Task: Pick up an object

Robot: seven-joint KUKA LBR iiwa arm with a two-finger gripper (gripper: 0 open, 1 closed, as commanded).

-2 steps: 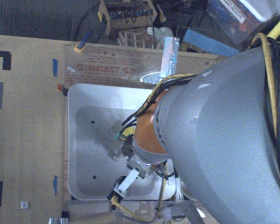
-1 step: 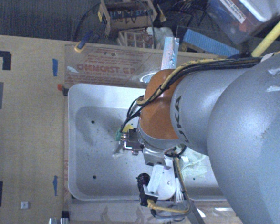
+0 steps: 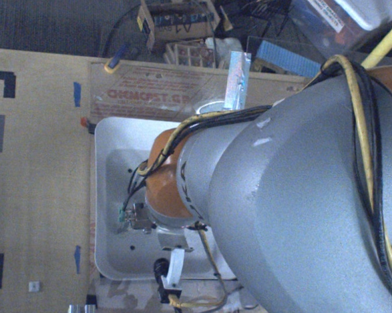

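— Where's the gripper (image 3: pixel 130 216)?
— Low in the white bin (image 3: pixel 107 180), under the orange band (image 3: pixel 164 184).
— Holding an object?
— Cannot tell; none shows.
— The arm (image 3: pixel 293 206)?
— Reaches from the right, steeply down, covering most of the bin.

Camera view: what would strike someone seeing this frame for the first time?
The big grey robot arm dominates, sweeping from the right edge down toward the centre and covering much of the bench. Its orange wrist band sits over the shallow white plastic bin left of centre, with black and yellow cables running along the arm. Behind the light wooden bench, at the top, stands a cluttered open cardboard box.
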